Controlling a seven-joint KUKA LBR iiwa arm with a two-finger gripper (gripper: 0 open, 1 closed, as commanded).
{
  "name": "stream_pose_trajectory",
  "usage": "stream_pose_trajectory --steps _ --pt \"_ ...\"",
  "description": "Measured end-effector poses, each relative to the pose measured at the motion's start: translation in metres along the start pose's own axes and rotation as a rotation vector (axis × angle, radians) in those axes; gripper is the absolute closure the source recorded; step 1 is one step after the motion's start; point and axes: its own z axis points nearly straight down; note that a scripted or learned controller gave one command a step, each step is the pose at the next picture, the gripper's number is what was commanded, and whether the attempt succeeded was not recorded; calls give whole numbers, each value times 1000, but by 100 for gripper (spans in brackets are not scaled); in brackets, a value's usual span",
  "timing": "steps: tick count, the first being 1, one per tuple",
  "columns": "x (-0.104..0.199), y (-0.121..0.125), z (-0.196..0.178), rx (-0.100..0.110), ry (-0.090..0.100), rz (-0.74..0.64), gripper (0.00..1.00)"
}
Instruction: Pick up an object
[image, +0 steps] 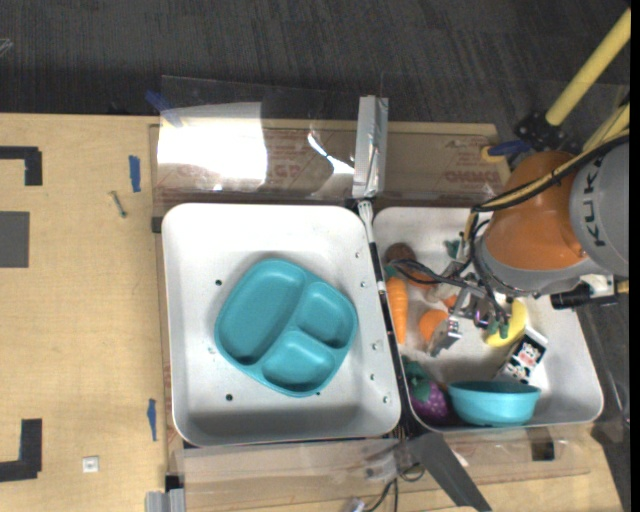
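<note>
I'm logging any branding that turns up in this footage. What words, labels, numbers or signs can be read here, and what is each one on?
"KU": dark letters on the grey arm, cut off at the picture's edge.
Black-and-white card in the right bin: it bears print, too small to read.
Cardboard behind the bins: faint reddish print, too blurred to read.
Nothing readable on the teal tray or the left bin.

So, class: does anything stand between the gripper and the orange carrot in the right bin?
Nothing visible does. The gripper hangs just right of the carrot, with bare bin floor between them.
</note>
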Motion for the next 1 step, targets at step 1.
stream_pose_trajectory --steps 1 --pt "-3 1 -13 -1 -11 -2 100"
